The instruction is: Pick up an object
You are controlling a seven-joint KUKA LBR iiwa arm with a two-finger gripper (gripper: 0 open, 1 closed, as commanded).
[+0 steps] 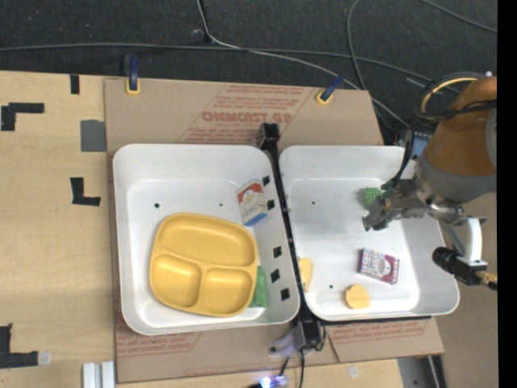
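Note:
My gripper (376,217) hangs over the right bin (323,168), close to its right side. Just up and left of its tip lies a small green object (371,194); whether the two touch is unclear. A purple patterned packet (378,265) lies below the gripper in the same bin. Near the front wall sits a small yellow-orange piece (357,297). Another yellow piece (304,270) rests against the right bin's left wall.
The left bin (137,176) holds a yellow divided tray (202,263), a small red, white and blue carton (253,203) near the divider, and a green item (259,289) wedged beside the tray. Black clips run along the divider (277,217) between bins.

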